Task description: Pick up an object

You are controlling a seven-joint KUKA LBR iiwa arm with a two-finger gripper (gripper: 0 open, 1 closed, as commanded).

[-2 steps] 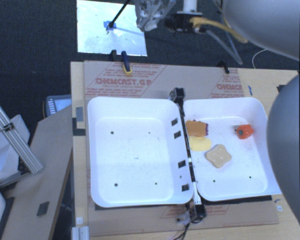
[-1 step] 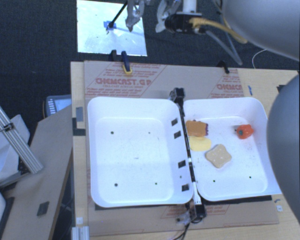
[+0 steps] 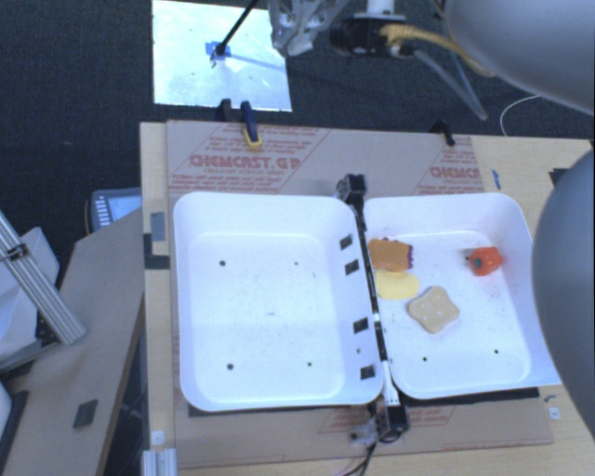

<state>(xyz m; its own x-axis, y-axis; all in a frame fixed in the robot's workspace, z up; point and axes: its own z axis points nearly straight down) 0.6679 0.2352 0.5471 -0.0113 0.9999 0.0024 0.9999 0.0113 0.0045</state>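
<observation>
- Looking down through the camera view, we find the gripper [image 3: 299, 26] at 12 o'clock, high above the bench and beyond the far edge of both bins. It is blurred and partly cut off, so we cannot tell whether it is spread or closed, and nothing is visibly held in it.
- The arm [image 3: 567, 307] looms large and out of focus along the 3 o'clock side, over the outer edge of the right bin [image 3: 465, 358].
- All the candidates lie in that right bin. A tan toast-like piece [image 3: 433, 310] is near its middle, and a flat yellow piece [image 3: 398, 285] is just beside it toward 10 o'clock. An orange-brown block [image 3: 390, 254] sits at the bin's 10 o'clock, close to the wall shared with the left bin [image 3: 186, 279]. A small red-orange piece [image 3: 483, 260] lies well apart at 2 o'clock.
- We judge the step in hand to be the approach — no pick has begun.
- To do it well we would choose a piece with room around it:
  - The red-orange piece stands alone, though it looks rounded and could roll from a poor pinch.
  - The toast-like piece is broad but flat, so we would descend fully and straddle its narrower span.
  - We would avoid the yellow piece and the block — they nearly touch each other and crowd the wall.
</observation>
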